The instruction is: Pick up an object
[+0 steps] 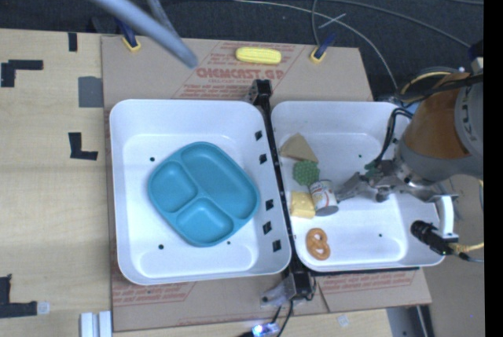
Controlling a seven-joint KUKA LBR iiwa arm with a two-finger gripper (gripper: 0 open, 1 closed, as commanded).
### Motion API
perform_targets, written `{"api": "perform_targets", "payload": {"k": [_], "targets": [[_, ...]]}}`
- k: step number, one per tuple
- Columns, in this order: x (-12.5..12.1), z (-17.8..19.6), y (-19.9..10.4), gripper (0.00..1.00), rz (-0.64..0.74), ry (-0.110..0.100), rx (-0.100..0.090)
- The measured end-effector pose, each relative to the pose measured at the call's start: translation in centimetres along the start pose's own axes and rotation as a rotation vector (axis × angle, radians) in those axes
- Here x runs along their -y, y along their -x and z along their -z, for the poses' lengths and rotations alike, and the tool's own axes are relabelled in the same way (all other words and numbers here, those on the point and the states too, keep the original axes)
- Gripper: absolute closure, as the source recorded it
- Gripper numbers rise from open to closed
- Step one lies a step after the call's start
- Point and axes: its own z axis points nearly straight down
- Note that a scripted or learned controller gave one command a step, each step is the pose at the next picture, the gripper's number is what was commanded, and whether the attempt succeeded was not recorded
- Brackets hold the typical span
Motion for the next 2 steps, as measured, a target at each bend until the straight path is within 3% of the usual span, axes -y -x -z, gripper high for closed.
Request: {"api": "perform_targets", "payload": {"k": [1, 2], "targets": [[-0.1, 1.2, -0.1, 1.00, 0.002, 0.002, -0.001], [0.4, 5.8, -0.8, 1.00, 0.001, 0.006, 0.000]]}}
